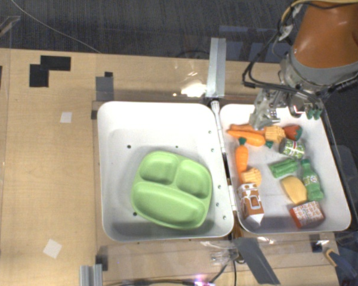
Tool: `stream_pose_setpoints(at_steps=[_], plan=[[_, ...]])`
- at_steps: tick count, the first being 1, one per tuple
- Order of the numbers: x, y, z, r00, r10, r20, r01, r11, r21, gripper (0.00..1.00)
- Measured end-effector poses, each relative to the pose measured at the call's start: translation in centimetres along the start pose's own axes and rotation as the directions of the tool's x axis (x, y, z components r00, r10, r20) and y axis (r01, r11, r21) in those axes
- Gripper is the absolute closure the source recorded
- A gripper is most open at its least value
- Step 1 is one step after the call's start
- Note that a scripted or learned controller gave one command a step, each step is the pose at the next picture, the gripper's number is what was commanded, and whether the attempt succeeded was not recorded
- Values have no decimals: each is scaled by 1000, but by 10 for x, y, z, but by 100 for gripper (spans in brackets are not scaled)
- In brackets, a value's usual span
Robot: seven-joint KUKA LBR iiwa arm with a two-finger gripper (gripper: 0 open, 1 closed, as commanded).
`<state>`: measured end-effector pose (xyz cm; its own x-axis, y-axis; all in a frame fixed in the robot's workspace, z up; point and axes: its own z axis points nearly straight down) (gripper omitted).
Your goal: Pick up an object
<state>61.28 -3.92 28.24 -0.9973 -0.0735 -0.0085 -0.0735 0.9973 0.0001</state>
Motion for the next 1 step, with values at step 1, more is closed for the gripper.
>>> stream_pose_setpoints(at_steps=[1], plan=[[-3,1,-14,1000,-4,11,4,1000,0,100]])
